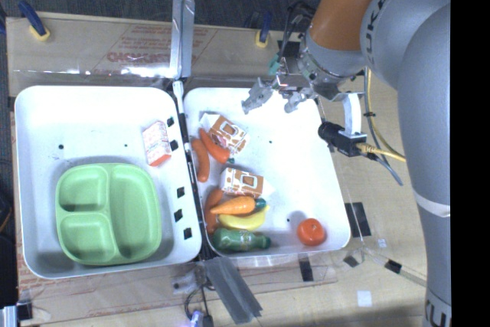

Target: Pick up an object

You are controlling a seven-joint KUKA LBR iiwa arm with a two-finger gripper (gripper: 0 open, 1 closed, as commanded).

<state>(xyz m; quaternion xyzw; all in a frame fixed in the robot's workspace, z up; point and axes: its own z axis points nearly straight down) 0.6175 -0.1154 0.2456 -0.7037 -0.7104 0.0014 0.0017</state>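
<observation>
The tool point(269, 97) is seen spread open and holding nothing, above the right bin's point(329, 165) far edge. The tomato point(310, 231), lying apart near the front corner, is judged light, smooth and roundish, best gripped across its middle.

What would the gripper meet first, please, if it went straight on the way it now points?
Probably bare floor of the right bin. The gripper hangs over its upper edge, open and holding nothing. The nearest item, a carton, lies to the lower left, likely beside its line; depth is unclear.
</observation>
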